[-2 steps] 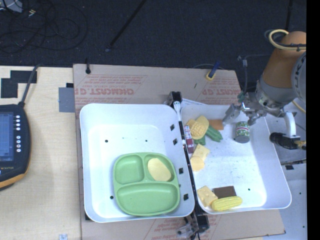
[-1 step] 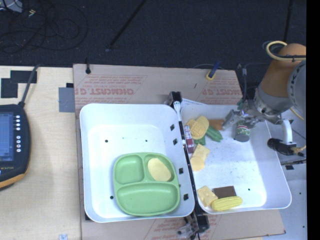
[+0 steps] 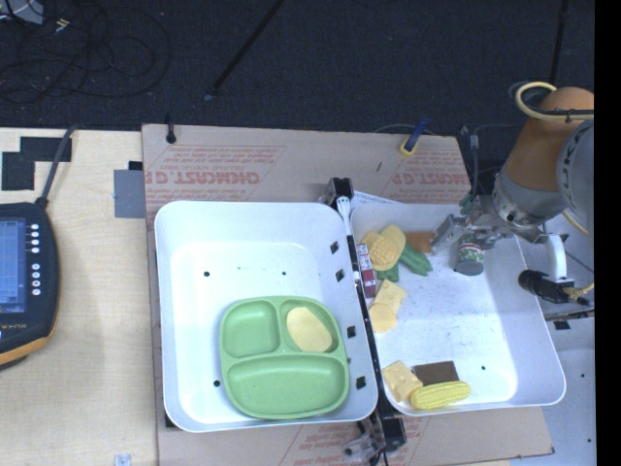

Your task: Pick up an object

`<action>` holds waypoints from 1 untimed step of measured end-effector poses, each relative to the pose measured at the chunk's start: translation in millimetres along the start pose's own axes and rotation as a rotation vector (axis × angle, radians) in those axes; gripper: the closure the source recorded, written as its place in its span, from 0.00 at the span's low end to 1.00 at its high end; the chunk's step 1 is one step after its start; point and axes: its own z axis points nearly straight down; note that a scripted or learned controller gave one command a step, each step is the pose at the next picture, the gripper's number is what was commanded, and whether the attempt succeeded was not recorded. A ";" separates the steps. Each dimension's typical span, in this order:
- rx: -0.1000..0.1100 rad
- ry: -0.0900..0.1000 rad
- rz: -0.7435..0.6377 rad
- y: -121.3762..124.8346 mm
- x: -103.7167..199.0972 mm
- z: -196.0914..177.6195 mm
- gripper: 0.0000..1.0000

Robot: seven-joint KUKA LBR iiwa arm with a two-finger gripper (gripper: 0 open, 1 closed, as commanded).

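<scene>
**Right bin, corn looks easiest**

Two white bins on our bench. Nearest, the corn cob lies in the right bin: light, stiff, we'd grab mid-length. Farther back the gripper hovers; can't tell its state.

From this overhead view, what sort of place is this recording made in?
Most likely a robotics lab test bench, not a kitchen. Two white bins sit on taped cardboard, a teach pendant lies on the bench, cables trail behind, and the food, like the corn cob, looks like plastic toys beside a green divided tray.
</scene>
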 end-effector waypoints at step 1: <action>0.019 0.009 0.001 -27.5 -9.1 -40.3 0.00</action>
